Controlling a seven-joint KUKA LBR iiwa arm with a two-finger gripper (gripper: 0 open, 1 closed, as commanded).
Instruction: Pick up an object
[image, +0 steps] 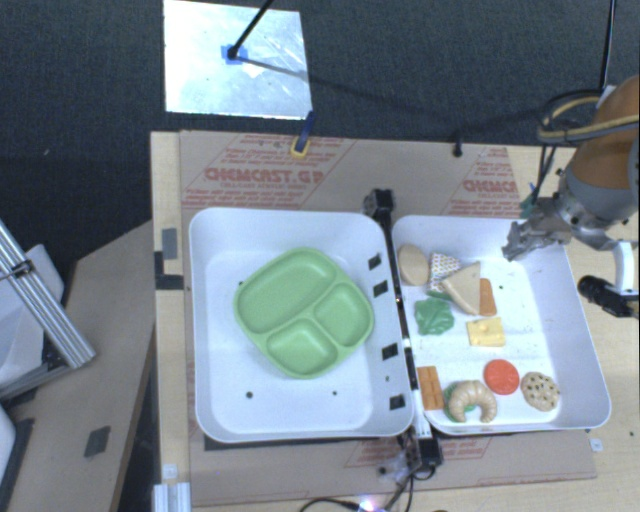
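Note:
The right bin (570, 330) holds several toy foods: a tan bread roll (413, 265), a sandwich wedge (463, 289), a green leafy piece (434, 316), a yellow cheese square (486, 331), a red tomato slice (501, 376), a croissant (471, 400), a cookie (539, 390) and an orange stick (429, 387). My gripper (521, 242) hangs over the bin's far right corner, apart from the food, and nothing shows between its fingers.
The left bin (215, 300) holds a green divided plate (303, 312). A black clip divider (392, 300) runs between the bins. A foil sheet (240, 60) lies beyond the bench. A metal frame (40, 310) stands at the left.

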